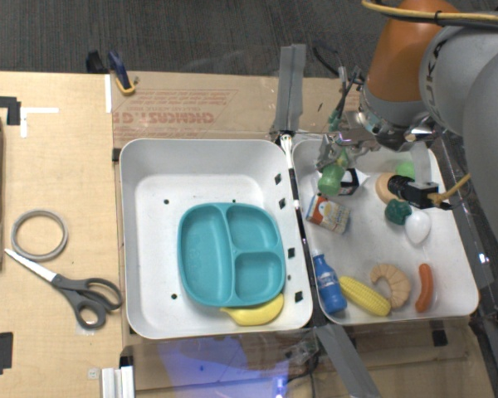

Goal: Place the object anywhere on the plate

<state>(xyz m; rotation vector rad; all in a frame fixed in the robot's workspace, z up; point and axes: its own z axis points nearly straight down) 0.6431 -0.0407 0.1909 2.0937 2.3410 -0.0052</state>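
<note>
Dark carpet ran behind the bench [58,156], whose pale wood top carried a roll of tape [39,234] and a pair of grey-handled scissors [70,288] at my far left. Next came the left bin [141,247], and in it I saw the teal plate [231,254] with three compartments, lying flat and bare. A yellow banana [256,312] lay just beside the plate's near edge, partly tucked under it, touching the rim.

Across the divider, the right bin [448,305] was crowded: a small carton [329,214] near its left wall, a blue bottle [328,284] below that, a corn cob [364,295] touching the bottle, then a croissant [393,282] and a red sausage [424,288] along the near side. A white egg [417,226] and a dark green piece [397,212] sat further back on the right.

I had the hand [339,152] down at the back of the right bin, directly above a green object [333,180]. From my view I couldn't tell whether it was open or gripping anything. The grey arm with its orange band [402,44] filled the upper right.
</note>
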